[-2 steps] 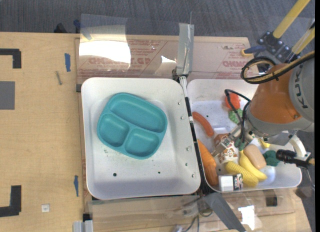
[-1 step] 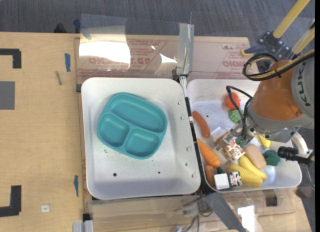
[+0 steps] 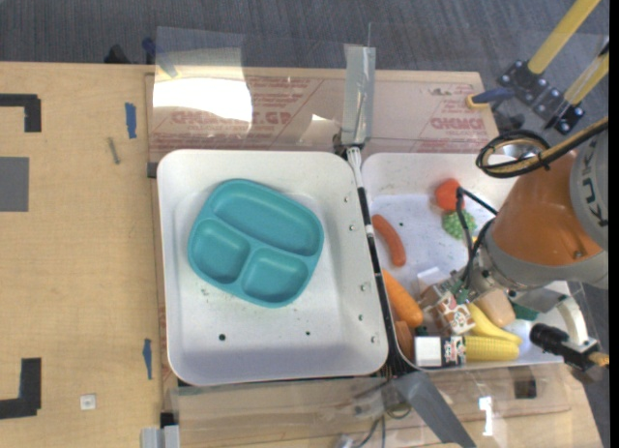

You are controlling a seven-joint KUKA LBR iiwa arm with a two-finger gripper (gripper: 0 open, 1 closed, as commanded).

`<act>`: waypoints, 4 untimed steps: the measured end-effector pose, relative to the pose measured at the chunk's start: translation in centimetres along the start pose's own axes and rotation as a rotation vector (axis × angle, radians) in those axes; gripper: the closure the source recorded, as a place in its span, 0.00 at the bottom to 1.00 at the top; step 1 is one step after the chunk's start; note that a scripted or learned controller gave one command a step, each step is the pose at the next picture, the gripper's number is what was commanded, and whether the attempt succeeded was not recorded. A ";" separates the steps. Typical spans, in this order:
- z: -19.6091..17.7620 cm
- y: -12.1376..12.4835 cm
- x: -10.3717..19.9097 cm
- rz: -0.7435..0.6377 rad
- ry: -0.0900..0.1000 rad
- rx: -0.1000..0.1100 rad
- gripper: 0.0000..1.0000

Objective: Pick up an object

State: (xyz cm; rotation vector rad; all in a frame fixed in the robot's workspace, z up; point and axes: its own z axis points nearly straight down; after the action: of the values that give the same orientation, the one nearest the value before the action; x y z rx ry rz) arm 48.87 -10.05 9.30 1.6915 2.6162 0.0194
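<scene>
Table (image 3: pixel 68 243): pale board, flat, matte. Left bin (image 3: pixel 179 340): white, shallow, glossy, rounded corners, carrying a teal tray (image 3: pixel 254 241) of smooth plastic with three compartments. Right bin (image 3: pixel 406 180): same make, toy food crowded into its near half. Arm (image 3: pixel 542 219): orange band over grey, reaching in from the right, planted low over the heap at the bin's near right.

Claw (image 3: pixel 466 293): down among the toys, mostly masked by the wrist; spread or pressed together cannot be told, nothing seen pinched.

Key relation: corn (image 3: pixel 491 347) just nearward of the claw, close to touching, long axis running left to right along the near wall; yellow, ribbed, cob-shaped. Probably the nearest candidate, though the overlap makes this uncertain.

Carrot (image 3: pixel 403 303): orange, tapered, smooth, left of the claw, axis slanting away toward the divider. Sausage (image 3: pixel 388 239): red-orange, slim, rounded ends, farther left and back. Tomato (image 3: pixel 446 194): red, round, behind the claw. Green piece (image 3: pixel 455 224): small, bumpy, beside the tomato. Small box (image 3: pixel 428 348): white, printed, left of the corn.
</scene>
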 end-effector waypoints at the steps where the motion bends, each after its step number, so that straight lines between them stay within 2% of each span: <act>1: 0.3 -0.4 -0.1 0.004 0.001 0.009 0.00; 2: -0.8 -0.2 -0.2 0.002 -0.002 0.005 1.00; 3: 0.1 -0.5 0.0 0.053 0.008 0.011 1.00; 4: 0.3 -0.6 -0.3 0.057 0.002 0.011 0.00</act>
State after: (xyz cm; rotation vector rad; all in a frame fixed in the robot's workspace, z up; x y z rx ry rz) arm 48.43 -10.57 8.98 1.7703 2.5731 0.0073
